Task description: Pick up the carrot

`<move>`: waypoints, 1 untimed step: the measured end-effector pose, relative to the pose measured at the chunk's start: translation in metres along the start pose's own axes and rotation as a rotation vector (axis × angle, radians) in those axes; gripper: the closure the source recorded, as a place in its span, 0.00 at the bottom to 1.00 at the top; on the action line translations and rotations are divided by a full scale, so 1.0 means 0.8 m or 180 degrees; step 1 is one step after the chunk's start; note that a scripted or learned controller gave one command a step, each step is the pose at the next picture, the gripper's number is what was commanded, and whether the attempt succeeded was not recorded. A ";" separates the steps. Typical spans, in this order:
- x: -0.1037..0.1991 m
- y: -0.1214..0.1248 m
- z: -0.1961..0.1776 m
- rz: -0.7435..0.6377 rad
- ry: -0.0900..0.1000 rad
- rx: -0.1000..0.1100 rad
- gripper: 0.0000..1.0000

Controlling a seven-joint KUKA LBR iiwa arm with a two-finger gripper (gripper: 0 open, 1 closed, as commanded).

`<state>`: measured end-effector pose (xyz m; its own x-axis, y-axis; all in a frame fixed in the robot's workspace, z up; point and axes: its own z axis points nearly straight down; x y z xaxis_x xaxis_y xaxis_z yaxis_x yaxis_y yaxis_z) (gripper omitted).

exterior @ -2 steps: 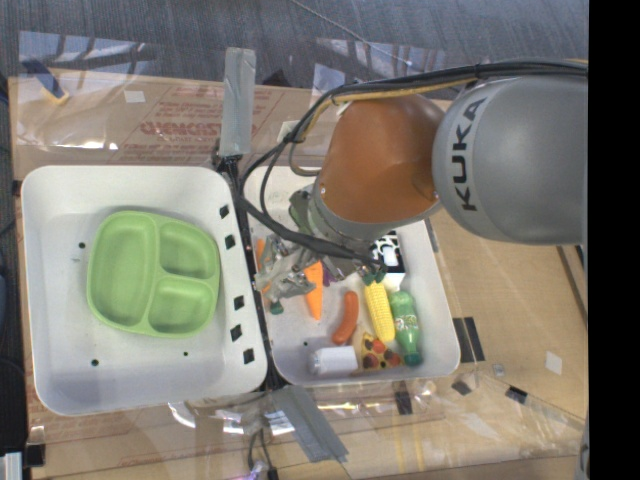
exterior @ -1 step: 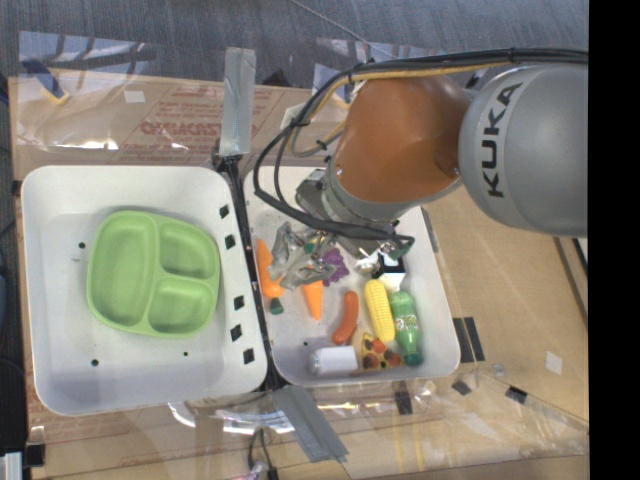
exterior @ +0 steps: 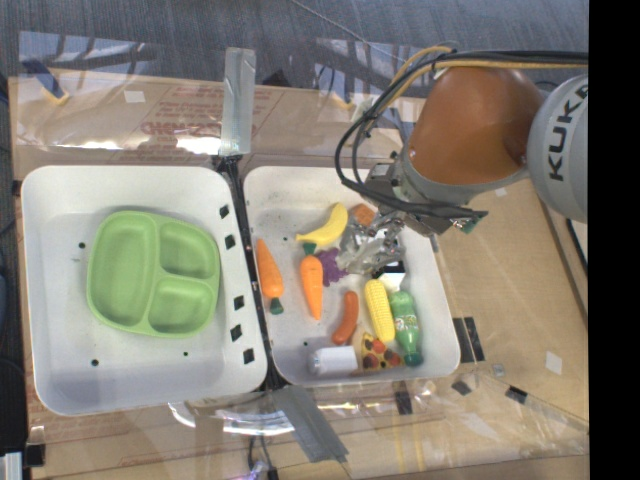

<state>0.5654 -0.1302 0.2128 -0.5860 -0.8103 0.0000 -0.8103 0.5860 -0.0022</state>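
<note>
A grey KUKA arm [exterior: 500,118] with an orange band reaches in from the right over a cardboard-covered worktop [exterior: 500,338] carrying two shallow white bins, with the pick-up judged not yet begun in earnest.

The left bin [exterior: 50,368] holds a green divided plate [exterior: 155,271]. The right bin [exterior: 440,313] holds the toy food.

The end effector [exterior: 375,243] hangs in the upper middle of the right bin, just right of a yellow banana [exterior: 328,228] and above an ear of corn [exterior: 379,309]. Its metal parts blur into the clutter beneath them, so whether it is open or closed cannot be told, and nothing is visibly held.

Two orange carrot-shaped pieces lie in the right bin, both resting on the floor. One carrot [exterior: 312,284] lies near the middle, leaf end up, beside a purple piece [exterior: 330,270], to the lower left of the end effector. The other carrot [exterior: 269,274] lies along the bin's left wall, leaf end down.

A sausage [exterior: 346,317], a green bottle [exterior: 404,325] and a white can [exterior: 332,360] fill the lower part of the bin.

As judged from this view, everything remains: lining up over a carrot, descending, closing and lifting. The middle carrot is the nearer, though crowded by neighbours.
</note>
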 end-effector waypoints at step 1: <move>0.066 -0.034 -0.131 -0.1165 -0.0003 0.0013 1.00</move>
<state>0.5567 -0.1886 0.3180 -0.2571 -0.9664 0.0006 -0.9664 0.2570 -0.0060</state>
